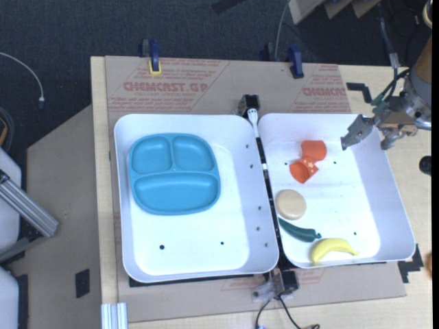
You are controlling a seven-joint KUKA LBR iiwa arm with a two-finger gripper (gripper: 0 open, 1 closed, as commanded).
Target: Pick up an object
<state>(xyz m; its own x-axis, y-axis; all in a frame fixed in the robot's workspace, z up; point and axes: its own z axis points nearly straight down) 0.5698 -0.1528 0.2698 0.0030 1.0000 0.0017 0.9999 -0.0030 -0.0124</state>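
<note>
Your tool (pixel 374 134) over the right bin's (pixel 391 184) far edge, fingers spread apart, nothing between them, orange cup (pixel 306 162), banana (pixel 330 249) below in that bin.

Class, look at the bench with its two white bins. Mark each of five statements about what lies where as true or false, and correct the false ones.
1. The blue divided plate lies in the left bin. True.
2. The banana lies in the same bin as the blue plate. False: it lies in the right bin, near that bin's front edge.
3. The gripper has the banana between its fingers. False: it is open, holds nothing, and is at the right bin's upper right, far from the banana.
4. The orange object lies in the right bin, left of the gripper. True.
5. The beige round object lies on the blue plate. False: it lies in the right bin, between the orange object and the dark green object.
</note>
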